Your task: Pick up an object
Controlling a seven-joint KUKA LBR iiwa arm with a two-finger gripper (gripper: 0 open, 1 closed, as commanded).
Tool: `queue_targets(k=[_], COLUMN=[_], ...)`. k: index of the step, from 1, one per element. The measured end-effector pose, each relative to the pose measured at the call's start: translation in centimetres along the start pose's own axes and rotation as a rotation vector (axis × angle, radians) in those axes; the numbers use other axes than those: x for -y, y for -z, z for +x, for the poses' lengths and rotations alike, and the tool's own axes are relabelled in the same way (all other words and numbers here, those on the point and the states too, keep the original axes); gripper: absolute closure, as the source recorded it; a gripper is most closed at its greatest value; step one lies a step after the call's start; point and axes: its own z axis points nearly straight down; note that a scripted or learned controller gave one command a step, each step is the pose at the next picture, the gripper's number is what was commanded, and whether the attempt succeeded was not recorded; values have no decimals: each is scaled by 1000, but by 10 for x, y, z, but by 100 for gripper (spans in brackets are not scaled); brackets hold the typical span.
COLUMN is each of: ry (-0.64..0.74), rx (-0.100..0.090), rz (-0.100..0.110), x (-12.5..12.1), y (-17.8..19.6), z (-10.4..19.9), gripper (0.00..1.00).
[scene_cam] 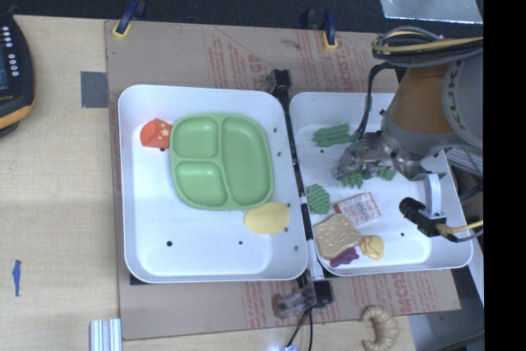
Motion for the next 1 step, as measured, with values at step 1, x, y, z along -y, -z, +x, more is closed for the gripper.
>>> queue_targets(k=[1], ry=[6], rx=[-3], rz=[-11], x=[-19], y=[95], z=[78], gripper=[100])
